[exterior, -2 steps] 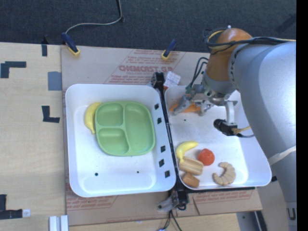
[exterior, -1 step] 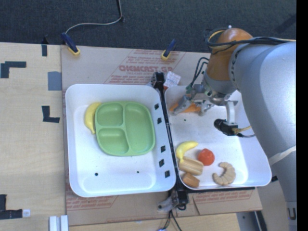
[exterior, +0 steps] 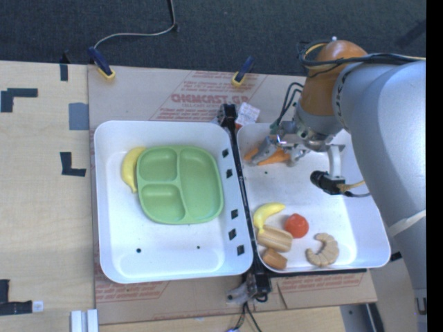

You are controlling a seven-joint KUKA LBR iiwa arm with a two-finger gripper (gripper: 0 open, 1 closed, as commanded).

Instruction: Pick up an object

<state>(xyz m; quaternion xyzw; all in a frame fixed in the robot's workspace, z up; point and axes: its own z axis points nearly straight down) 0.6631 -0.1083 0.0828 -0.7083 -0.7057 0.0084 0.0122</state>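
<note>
The gripper (exterior: 287, 144) hangs low in the right bin (exterior: 360, 220), at that bin's 11 o'clock corner, with an orange carrot (exterior: 266, 156) lying at its tip toward 8 o'clock; whether it pinches the carrot cannot be told. At the bin's 6 o'clock lie a banana (exterior: 266, 214), a tomato (exterior: 296, 225), a hot dog bun (exterior: 275, 238) and a croissant (exterior: 322, 249). The left bin (exterior: 111, 241) holds a green tray (exterior: 180, 184) over a yellow piece (exterior: 129, 169).

Green divided tray (exterior: 181, 184) over yellow piece (exterior: 129, 168), white bin (exterior: 114, 247). Yellow banana (exterior: 267, 213), red tomato (exterior: 297, 225), tan croissant (exterior: 323, 249), orange carrot (exterior: 266, 157).
</note>
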